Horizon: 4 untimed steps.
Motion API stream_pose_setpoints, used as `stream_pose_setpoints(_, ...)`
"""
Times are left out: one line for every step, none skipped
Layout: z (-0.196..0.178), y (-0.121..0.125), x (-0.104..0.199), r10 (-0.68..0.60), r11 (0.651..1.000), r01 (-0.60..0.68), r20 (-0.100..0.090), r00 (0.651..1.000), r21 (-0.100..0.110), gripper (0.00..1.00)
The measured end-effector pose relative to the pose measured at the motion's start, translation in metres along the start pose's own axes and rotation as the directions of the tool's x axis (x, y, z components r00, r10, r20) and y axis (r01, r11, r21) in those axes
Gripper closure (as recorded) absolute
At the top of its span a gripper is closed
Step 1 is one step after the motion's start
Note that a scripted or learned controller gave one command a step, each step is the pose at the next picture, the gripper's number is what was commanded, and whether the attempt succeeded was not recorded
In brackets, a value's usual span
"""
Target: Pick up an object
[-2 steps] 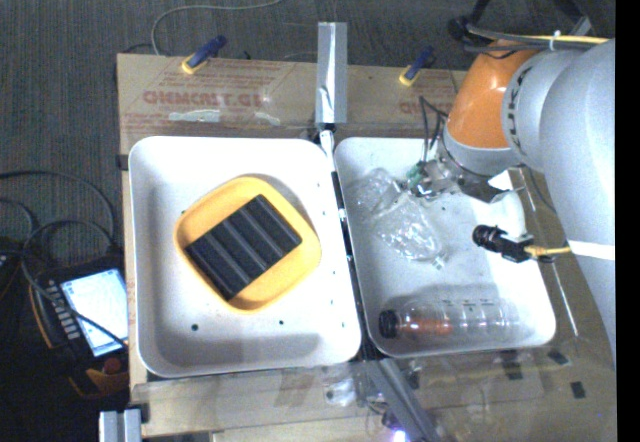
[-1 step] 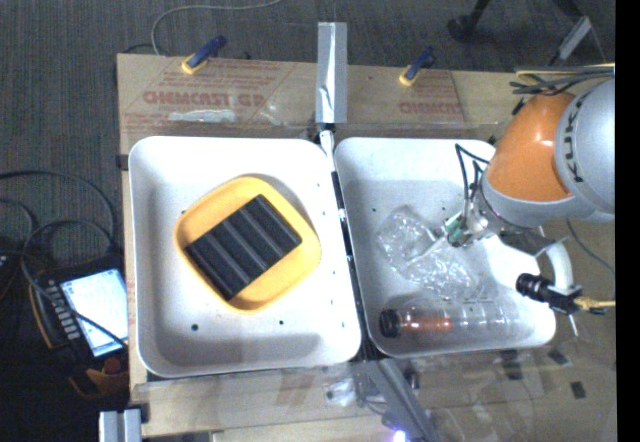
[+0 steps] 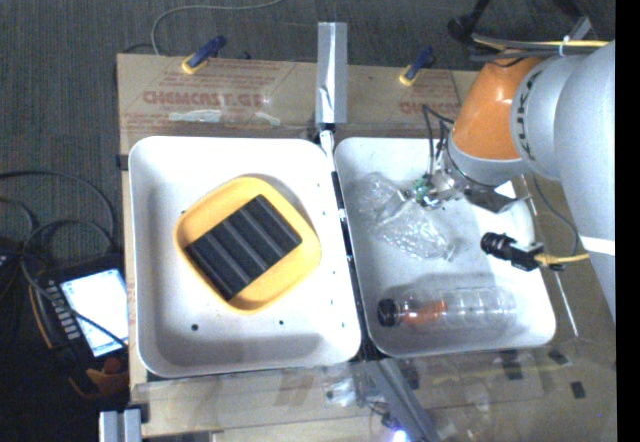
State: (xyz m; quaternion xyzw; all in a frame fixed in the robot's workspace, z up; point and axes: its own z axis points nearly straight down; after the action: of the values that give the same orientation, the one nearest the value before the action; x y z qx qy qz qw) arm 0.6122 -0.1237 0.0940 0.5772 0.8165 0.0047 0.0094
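Note:
In the left bin [image 3: 160,330] lies a yellow pad-shaped object [image 3: 250,242] with a black ribbed top, set at a slant. The right bin [image 3: 545,325] holds a crumpled piece of clear plastic [image 3: 400,220] near its middle. A clear bottle [image 3: 455,308] with a dark cap lies on its side along that bin's front. My gripper [image 3: 426,192] hangs low over the back of the right bin, at the upper right edge of the clear plastic. The orange wrist above hides most of it, and nothing shows in its grasp.
A cardboard sheet [image 3: 220,95] lies behind the bins, held by two clamps [image 3: 203,53] [image 3: 418,63]. A metal post [image 3: 331,70] stands at the divide between the bins. The grey arm [image 3: 590,130] covers the right bin's far right corner. A lit screen [image 3: 90,305] sits on the floor at left.

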Motion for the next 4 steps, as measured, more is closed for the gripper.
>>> stream_pose_setpoints(0.003, 0.052, -0.022, -0.066, 0.998, 0.066, -0.009, 0.998, 0.023, 0.0)
stream_pose_setpoints(0.003, 0.052, -0.022, -0.066, 0.998, 0.066, -0.008, 0.998, 0.023, 0.0)
stream_pose_setpoints(-0.003, -0.022, -0.023, -0.041, 0.999, 0.041, -0.006, 0.999, 0.016, 0.0)
stream_pose_setpoints(-0.053, 0.014, -0.026, 0.121, 0.993, -0.121, -0.005, 0.993, 0.02, 0.0)
